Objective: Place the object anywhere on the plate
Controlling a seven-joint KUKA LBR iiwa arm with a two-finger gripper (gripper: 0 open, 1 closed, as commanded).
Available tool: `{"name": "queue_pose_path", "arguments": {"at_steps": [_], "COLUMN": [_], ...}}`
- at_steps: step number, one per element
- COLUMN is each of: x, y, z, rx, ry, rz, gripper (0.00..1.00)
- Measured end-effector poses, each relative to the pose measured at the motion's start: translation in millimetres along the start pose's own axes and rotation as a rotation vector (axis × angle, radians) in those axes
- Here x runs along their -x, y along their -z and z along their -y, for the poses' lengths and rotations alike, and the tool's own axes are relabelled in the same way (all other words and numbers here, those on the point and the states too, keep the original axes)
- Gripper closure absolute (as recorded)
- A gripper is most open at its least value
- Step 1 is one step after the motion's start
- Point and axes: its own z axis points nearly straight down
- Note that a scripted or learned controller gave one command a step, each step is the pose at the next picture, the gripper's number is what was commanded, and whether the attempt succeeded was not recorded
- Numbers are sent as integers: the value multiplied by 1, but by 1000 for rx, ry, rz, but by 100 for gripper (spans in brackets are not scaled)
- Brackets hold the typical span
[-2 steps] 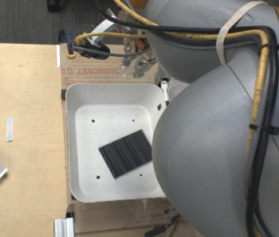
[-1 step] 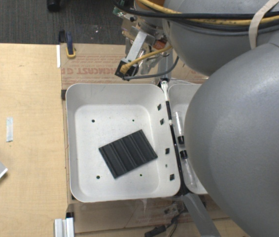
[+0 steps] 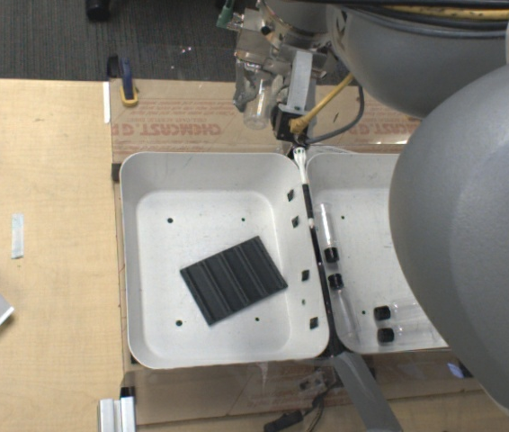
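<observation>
Cardboard [image 3: 191, 120] behind bins: red print "CHEMCAST GP", upside down.

Count, items in view:

- White bins: 2, namely left bin [image 3: 138, 268] and right bin [image 3: 362, 241], side by side on the counter [image 3: 48, 196].
- Dark ribbed plate [image 3: 234, 279]: 1, in the left bin.
- Small black-capped clear items in the right bin: 4, namely two [image 3: 330, 255] [image 3: 334, 282] along its left wall and two [image 3: 382, 314] [image 3: 386, 336] near its front edge. Kind cannot be told.
- Arm: 1, with 1 end effector [image 3: 263, 97].
- Clear cup-like object [image 3: 256, 104] at the end effector: 1.
- Loose small items on the counter at left: 4.
</observation>
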Motion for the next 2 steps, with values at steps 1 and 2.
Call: {"name": "queue_pose_path", "arguments": {"at_steps": [1,2], "x": [1,-46], "y": [6,43], "z": [-1,11], "rx": [-5,3], "ry": [0,602], "rz": [6,-1], "gripper": [100,100]}}
